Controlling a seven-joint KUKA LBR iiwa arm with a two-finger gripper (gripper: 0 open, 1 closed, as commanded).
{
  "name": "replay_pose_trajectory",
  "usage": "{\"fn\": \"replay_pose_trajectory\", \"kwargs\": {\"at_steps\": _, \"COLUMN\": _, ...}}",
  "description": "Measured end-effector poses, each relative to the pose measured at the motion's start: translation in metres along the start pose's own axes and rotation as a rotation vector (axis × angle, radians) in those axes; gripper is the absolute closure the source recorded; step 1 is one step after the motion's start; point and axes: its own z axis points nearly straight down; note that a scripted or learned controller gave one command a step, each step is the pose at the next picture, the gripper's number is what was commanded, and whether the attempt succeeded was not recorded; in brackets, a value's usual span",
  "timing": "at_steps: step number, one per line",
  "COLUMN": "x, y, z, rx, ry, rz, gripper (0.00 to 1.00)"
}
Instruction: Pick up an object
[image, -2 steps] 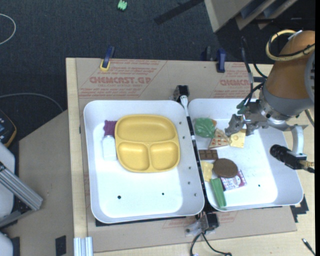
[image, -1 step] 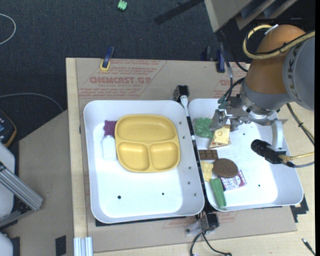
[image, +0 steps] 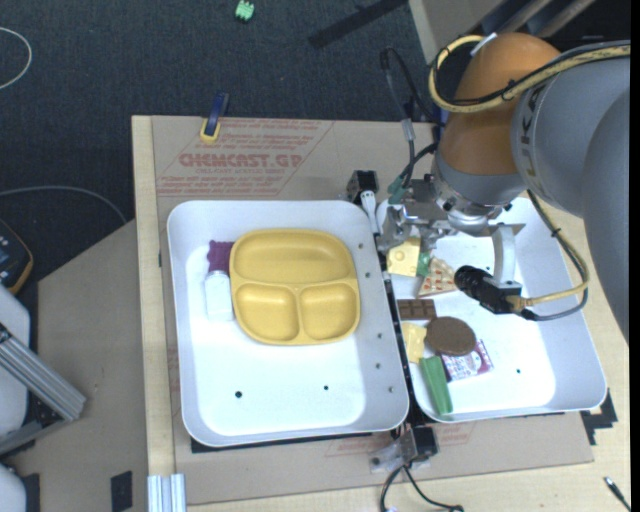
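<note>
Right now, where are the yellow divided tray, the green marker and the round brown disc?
Yellow divided tray (image: 295, 283): camera view, on the ridge between its compartments.
Green marker (image: 436, 385): camera view, mid-barrel, in the right bin.
Round brown disc (image: 451, 336): camera view, centre of its top face.

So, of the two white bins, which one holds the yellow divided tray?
The left bin holds the yellow divided tray. The right bin holds small items instead, and the gripper is over it.
</note>
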Motion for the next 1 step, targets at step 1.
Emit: {"fn": "replay_pose_trajectory", "kwargs": {"at_steps": 1, "x": 0.0482, "y": 0.0018, "z": -0.005, "rx": 0.001, "ry": 0.0, "rz": 0.001, "gripper": 1.0}}
